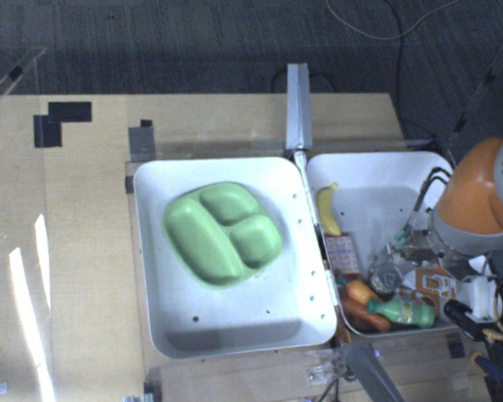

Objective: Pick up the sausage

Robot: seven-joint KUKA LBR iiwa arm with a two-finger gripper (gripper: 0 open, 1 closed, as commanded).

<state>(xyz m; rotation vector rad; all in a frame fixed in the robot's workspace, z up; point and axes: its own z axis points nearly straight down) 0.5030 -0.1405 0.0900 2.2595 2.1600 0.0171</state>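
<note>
While the gripper (390, 274) hovers lower right w/ grip state unreadable, the sausage (366, 319) lies just below-left of it, long axis slanting down-right.

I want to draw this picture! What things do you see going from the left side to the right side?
Green divided plate in the left white bin → yellow banana at the left edge of the right bin → green bottle in the pile of things → grey and orange robot arm.
</note>
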